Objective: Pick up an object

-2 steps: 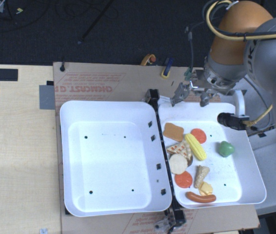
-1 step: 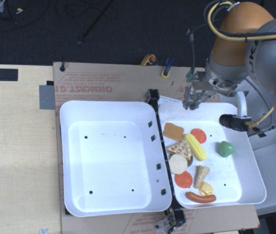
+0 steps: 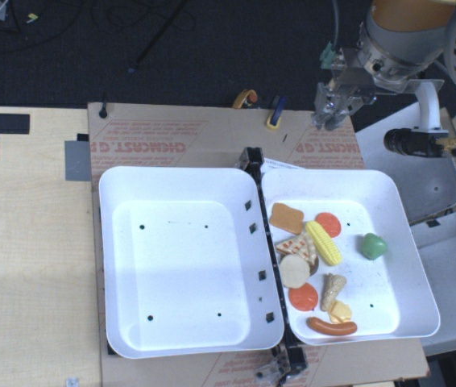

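Observation:
The right bin (image 3: pixel 389 196) holds several toy foods: a toast slice (image 3: pixel 287 217), a yellow corn cob (image 3: pixel 323 242), a red tomato slice (image 3: pixel 328 224), a green pepper (image 3: pixel 373 246), a pale round slice (image 3: pixel 295 271), a second red slice (image 3: pixel 303 297), a sausage (image 3: pixel 331 326) and a small cheese wedge (image 3: pixel 341 311). My gripper (image 3: pixel 331 116) hangs high above the back edge of the bench, behind the right bin and well clear of the food. Nothing shows between its fingers.
The left bin (image 3: pixel 131 192) sits beside the right one, joined by a black divider (image 3: pixel 262 240). Cardboard (image 3: pixel 180 139) lies under both bins. An orange clamp (image 3: pixel 245 98) and a blue-yellow clip (image 3: pixel 275 113) sit at the board's back edge.

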`<action>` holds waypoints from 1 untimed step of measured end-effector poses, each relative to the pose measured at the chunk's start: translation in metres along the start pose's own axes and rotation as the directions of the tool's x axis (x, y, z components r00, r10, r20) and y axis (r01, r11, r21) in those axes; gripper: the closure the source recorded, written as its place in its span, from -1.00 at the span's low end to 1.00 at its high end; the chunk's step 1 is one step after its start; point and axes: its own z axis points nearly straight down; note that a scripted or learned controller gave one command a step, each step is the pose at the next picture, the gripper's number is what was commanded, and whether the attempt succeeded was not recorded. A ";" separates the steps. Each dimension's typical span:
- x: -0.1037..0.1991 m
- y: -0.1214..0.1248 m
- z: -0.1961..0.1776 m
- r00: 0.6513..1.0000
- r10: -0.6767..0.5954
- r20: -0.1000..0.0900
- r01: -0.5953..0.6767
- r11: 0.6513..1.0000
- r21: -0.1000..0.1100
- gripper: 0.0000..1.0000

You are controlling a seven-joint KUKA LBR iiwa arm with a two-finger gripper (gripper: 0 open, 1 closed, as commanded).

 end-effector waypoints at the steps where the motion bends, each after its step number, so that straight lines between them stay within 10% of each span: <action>1: 0.000 0.000 -0.119 1.000 0.002 0.002 -0.002 1.000 0.003 1.00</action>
